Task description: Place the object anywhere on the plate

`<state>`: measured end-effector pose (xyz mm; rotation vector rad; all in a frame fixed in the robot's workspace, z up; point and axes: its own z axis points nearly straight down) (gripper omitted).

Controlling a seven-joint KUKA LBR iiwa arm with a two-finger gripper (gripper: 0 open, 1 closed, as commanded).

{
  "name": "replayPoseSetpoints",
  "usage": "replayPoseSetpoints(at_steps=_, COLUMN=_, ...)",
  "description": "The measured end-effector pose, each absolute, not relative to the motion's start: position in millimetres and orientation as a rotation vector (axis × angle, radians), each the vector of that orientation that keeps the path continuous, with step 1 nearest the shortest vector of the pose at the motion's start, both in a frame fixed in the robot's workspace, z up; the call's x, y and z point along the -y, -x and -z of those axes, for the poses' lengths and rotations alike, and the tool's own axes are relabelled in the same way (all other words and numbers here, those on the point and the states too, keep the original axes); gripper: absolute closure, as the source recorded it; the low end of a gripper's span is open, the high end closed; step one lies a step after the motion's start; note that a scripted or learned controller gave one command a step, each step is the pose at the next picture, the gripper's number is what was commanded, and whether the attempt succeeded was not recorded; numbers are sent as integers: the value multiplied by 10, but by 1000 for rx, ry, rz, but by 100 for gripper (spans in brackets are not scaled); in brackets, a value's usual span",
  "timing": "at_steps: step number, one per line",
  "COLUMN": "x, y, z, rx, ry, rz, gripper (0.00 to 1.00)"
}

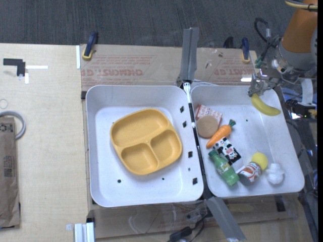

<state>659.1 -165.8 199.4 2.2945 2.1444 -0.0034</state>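
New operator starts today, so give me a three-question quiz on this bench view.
1. True or false: the yellow plate lies in the right bin.
2. Which thing lies nearest the gripper? A) carrot B) banana C) green bottle
3. How many compartments does the plate have?

Key: 1 false, it lies in the left bin; 2 B; 3 three.

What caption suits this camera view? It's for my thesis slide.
Gripper above a banana in the right bin; yellow plate waits in the left bin.
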Motion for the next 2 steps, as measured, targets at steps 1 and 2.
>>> replayPoseSetpoints(at_steps=1, x=851, y=-6142, z=-1912, rx=-1960, ry=-2457, rz=4, gripper=100)
replayPoseSetpoints(at_steps=2, x=380, y=-5691, z=-1909, rx=-1940, ry=-2472, rz=5, gripper=100)
